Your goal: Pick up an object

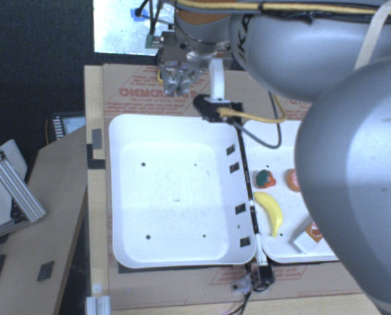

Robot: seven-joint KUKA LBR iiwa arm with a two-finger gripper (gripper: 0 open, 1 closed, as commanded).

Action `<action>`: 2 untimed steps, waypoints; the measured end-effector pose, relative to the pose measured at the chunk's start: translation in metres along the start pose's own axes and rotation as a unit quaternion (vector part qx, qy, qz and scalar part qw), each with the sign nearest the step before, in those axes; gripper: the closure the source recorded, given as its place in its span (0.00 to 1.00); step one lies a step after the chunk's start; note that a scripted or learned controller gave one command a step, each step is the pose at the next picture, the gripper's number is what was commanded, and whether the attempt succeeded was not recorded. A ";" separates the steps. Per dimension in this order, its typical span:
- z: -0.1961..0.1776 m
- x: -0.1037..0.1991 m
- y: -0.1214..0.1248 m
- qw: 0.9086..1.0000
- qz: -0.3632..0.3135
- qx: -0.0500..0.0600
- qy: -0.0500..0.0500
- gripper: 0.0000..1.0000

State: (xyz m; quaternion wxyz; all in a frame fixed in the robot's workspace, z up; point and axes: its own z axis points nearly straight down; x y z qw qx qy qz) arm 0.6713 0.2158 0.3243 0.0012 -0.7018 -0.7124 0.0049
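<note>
The pincer (176, 84) is seen above the far rim of the left bin (126, 176), over the cardboard-covered table (140, 87); nothing is seen between its fingers, and whether they are apart or together cannot be told. The pickable objects are seen in the right bin (284, 254), partly hidden by the arm (327, 64): a banana (269, 210), a small red and green fruit-like piece (266, 177), an orange piece (292, 180) and a white block (302, 242). The approach is judged not yet begun. A move across the divider is called for first, then a straight descent. The banana is judged the easiest target; it is best gripped across its narrow middle, well apart from the bin wall.
</note>
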 end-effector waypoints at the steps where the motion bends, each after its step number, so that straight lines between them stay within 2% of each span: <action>1: 0.000 0.000 0.000 1.000 -0.001 0.000 0.000 0.00; 2: -0.006 0.001 0.001 1.000 -0.003 0.002 -0.001 1.00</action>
